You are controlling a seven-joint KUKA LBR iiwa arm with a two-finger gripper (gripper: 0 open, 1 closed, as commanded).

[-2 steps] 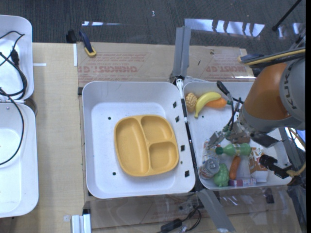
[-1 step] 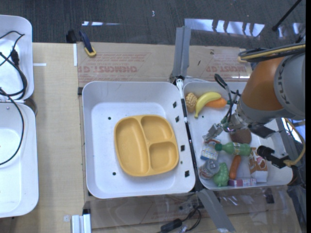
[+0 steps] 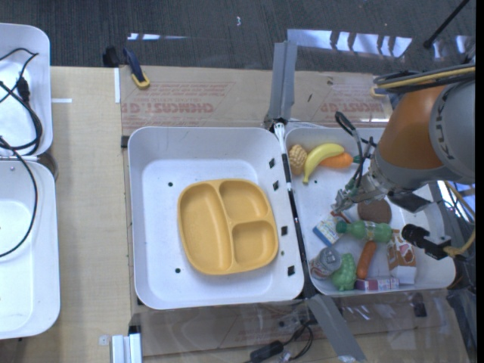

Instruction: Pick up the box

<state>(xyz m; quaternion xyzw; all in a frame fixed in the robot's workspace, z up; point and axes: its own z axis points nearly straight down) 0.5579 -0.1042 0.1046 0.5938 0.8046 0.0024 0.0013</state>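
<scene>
Box (image 3: 327, 231): one, small, blue and white, lying tilted on the floor of the right bin (image 3: 446, 274), near that bin's left wall.

Gripper (image 3: 349, 197): one, thin metal parts, just above and to the right of the box as the camera sees it; cannot tell whether it is open or closed, and nothing is visibly held. The grey arm (image 3: 423, 138) with its orange band reaches in over the right bin's far right side.

Other contents of the right bin, placed relative to the box:
- Green bottle-shaped item (image 3: 367, 231): one, just right.
- Brown rounded item (image 3: 374, 211): one, right and slightly behind.
- Banana (image 3: 322, 157): one, behind, towards the far wall.
- Corn cob (image 3: 298, 156): one, left of the banana.
- Carrots: two, one (image 3: 340, 159) by the banana, one (image 3: 364, 258) to the front right.
- Round tin (image 3: 328, 260): one, in front.
- Green leafy vegetable (image 3: 345, 271): one, in front.
- Pink carton (image 3: 377, 283): one, at the near wall.
- Printed packet (image 3: 401, 257): one, far right.

Left bin (image 3: 151, 157): one, left of the box, holding one yellow three-compartment plate (image 3: 228, 225).

Desk (image 3: 87, 203): one, carrying both bins.
</scene>
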